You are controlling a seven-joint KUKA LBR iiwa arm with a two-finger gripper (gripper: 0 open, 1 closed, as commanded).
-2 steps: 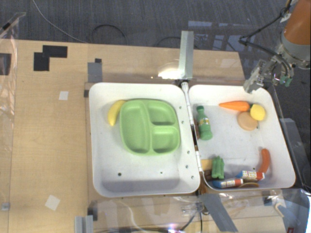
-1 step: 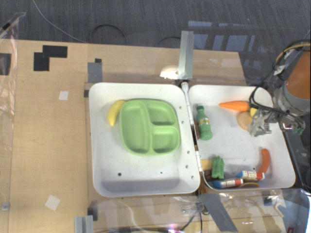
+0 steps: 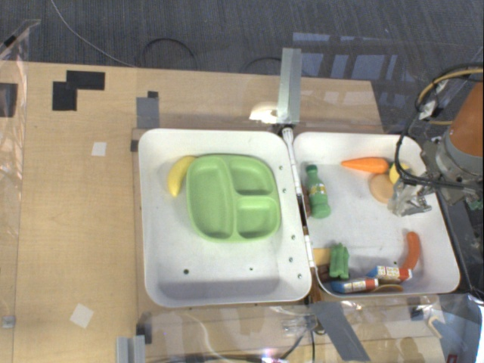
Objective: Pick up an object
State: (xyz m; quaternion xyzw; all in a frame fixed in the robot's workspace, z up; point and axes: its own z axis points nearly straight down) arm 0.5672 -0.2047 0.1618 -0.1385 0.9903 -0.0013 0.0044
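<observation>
Hovering low in the right bin, the tool sits just beside a tan round object, below the carrot. Approach step judged in hand; grip state cannot be told. Next: centring over one item.

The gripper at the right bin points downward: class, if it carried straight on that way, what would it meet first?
Most likely the bare white floor of the right bin, close to the tan round object. The gripper hangs just right of that object, so depth from this slanted view is uncertain; it might clip its edge.
</observation>
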